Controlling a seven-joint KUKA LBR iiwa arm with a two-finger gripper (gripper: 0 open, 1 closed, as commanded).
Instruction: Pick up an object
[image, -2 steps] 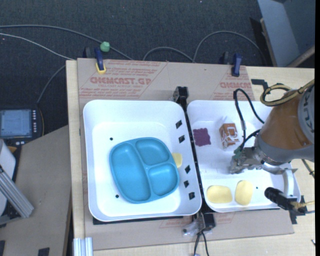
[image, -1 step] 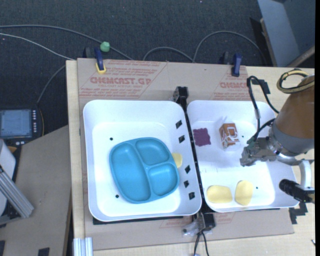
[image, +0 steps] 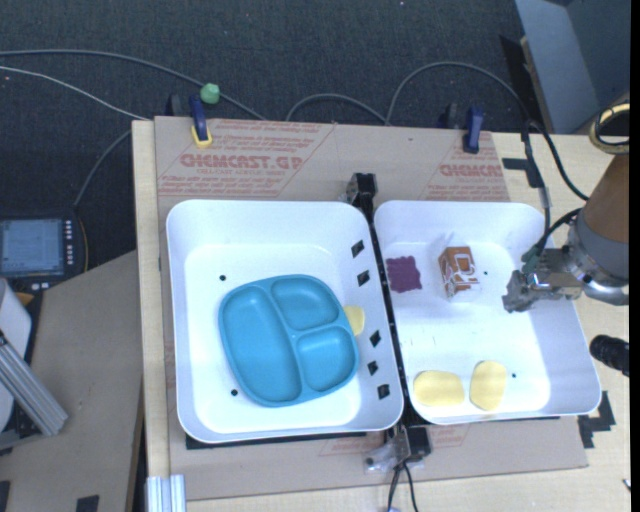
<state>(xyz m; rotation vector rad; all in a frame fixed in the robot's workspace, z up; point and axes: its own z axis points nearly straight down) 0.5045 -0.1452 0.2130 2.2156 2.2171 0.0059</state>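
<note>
The right bin (image: 560, 360) holds a small brown and white box (image: 457, 271), a dark purple flat piece (image: 403, 274) and two pale yellow pieces (image: 439, 388) (image: 488, 384) near its front edge. My gripper (image: 524, 291) hangs over the right side of this bin, to the right of the brown box and apart from it. I see nothing held in it. The left bin (image: 190, 300) holds a blue divided tray (image: 288, 338), with a small yellow piece (image: 354, 320) showing at the tray's right edge.
A black divider with clips (image: 374, 290) runs between the two bins. Cardboard (image: 250, 155) lies under the bins, pinned by clamps (image: 201, 128) (image: 472, 128) at the back. Cables cross the dark floor behind. A small screen (image: 35, 245) sits at the far left.
</note>
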